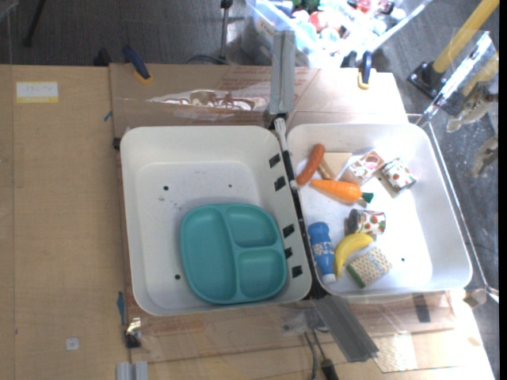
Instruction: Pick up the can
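Can [321, 249] taken to be the blue cylinder with the white label, lying on its side in the right bin [444, 236], lower left of that bin, hard against the wall by the divider [283, 204] between the two bins. Long axis runs roughly top to bottom of the frame, with a slight tilt. Jaw state cannot be told from this frame. Since the arm is said to enter from the right of the frame, the can is judged to lie on the far side of the bin from the approach, so the clutter has to be crossed from above. Banana [351, 249] is just beside the can on its right, possibly touching at the lower end; a patterned box [369, 266] sits lower right of the banana, and a small printed pack [366, 222] is near the banana's top. Carrot [337, 189] lies above the can, apart from it. Room for the jaws is tight: wall on one side, banana on the other. A close across the short axis near the can's upper end looks best, where the gap to the banana seems widest. Risks as judged: a finger caught on the bin wall, the banana nudged, the can rolled. The left bin [150, 212] holds a teal plate [234, 252] and is not involved.
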Robot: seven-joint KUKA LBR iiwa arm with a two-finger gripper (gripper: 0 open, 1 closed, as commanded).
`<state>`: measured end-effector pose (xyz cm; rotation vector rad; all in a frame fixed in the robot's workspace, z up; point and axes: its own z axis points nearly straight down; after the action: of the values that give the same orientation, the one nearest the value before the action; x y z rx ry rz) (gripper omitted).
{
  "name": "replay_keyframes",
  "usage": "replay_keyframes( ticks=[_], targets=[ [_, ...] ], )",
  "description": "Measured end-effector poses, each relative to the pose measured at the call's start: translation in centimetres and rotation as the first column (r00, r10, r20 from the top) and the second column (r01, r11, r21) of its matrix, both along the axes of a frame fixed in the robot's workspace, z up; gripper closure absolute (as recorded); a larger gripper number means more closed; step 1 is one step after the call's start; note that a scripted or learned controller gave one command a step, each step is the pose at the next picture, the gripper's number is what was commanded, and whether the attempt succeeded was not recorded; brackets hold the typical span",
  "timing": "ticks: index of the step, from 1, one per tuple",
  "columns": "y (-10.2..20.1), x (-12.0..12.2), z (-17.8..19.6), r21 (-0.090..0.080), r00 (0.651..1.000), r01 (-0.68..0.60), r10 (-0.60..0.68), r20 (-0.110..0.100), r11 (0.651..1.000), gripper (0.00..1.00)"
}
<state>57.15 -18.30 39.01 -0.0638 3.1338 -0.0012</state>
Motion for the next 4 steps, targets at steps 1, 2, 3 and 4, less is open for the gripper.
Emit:
replay_keyframes(
  ticks=[1, 2, 3, 4],
  targets=[
    [-2.8, 1.3, -12.0, -0.003, 0.797, -0.604, 0.604, -0.002, 0.797, 0.00],
    [2.6, 0.8, -21.0, 0.001, 0.820, -0.572, 0.572, -0.003, 0.820, 0.00],
    [7.1, 5.0, -28.3, -0.003, 0.586, -0.810, 0.810, -0.002, 0.586, 0.00],
    [8.6, 6.4, -30.0, -0.008, 0.597, -0.802, 0.802, 0.001, 0.597, 0.00]
  ],
)
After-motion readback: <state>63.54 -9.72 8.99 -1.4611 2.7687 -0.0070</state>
